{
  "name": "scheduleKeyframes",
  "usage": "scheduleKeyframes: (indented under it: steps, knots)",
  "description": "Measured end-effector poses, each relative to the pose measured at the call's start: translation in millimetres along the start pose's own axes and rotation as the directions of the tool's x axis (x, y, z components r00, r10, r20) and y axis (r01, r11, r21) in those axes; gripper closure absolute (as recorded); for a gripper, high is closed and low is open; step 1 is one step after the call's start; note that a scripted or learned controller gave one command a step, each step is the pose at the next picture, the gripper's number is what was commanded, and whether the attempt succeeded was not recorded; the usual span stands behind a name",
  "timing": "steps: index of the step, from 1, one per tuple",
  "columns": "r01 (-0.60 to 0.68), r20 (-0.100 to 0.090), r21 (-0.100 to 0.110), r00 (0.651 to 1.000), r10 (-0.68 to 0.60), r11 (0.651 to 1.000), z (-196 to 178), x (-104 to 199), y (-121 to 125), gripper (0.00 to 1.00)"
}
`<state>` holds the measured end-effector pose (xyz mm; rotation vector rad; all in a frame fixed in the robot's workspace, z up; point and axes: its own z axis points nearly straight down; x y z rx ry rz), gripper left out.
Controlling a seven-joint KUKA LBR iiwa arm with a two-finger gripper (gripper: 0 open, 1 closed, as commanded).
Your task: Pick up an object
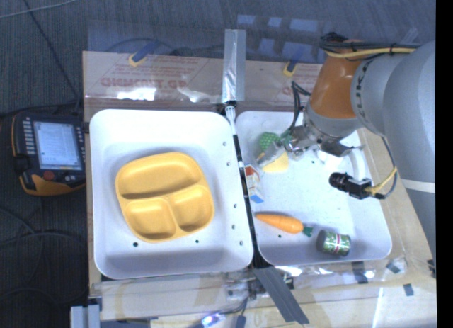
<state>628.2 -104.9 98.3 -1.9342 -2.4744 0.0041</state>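
Two bins sit side by side on the tabletop (95, 71), filling the middle of the frame. The left bin (106, 135) holds a divided tray (164, 195), lying near its centre. The right bin (371, 238) holds several things: a leafy toy (268, 140) in its upper left part, a wedge-shaped piece (277, 164) just below and touching it, a carrot (281, 223) lower down towards the bin's left side, and a small can (333, 243) on its side just right of the carrot, near the bottom edge. The claw (291, 144) hangs over the right bin's upper left part, just beside the leafy toy. A handheld pendant (48, 151) lies at the frame's left edge, outside the bins.
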Motion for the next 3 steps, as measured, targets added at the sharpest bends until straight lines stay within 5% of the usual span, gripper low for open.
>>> scheduleKeyframes:
  steps: [1,2,3]
  knots:
    - [-0.056,0.001,-0.012,0.998,0.056,0.998,9,-34,34,0.0]
    - [-0.053,0.002,-0.013,0.999,0.053,0.999,-1,-33,34,1.0]
    - [-0.135,0.0,-0.002,0.991,0.135,0.991,-86,18,46,1.0]
